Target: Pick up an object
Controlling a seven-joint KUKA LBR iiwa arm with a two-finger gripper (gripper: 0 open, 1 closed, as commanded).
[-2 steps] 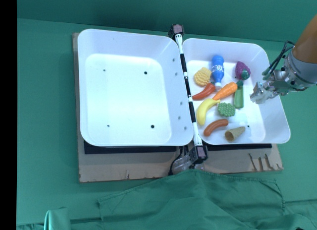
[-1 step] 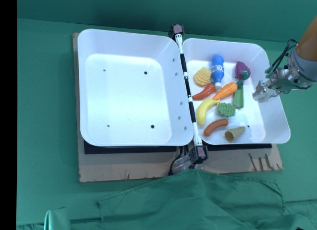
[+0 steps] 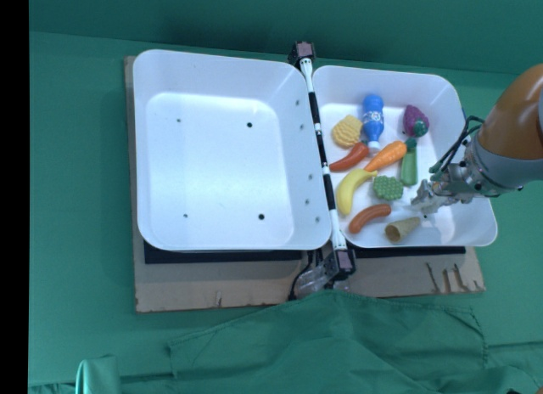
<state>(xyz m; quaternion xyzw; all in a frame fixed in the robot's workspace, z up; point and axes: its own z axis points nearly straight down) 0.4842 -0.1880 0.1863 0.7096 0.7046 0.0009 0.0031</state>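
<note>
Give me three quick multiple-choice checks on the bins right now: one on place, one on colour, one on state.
1. Which bin holds the toy food?
A. left bin
B. right bin
C. both bins

2. What colour is the bottle?
A. blue
B. red
C. black

3. How does the banana lie?
A. stood upright on its end
B. flat on the bin floor
C. hanging over the rim

Answers:
1 B: the toys all lie in the right bin, where the gripper is too.
2 A: the bottle is blue with a white label.
3 B: the banana lies flat beside the sausage.
</note>
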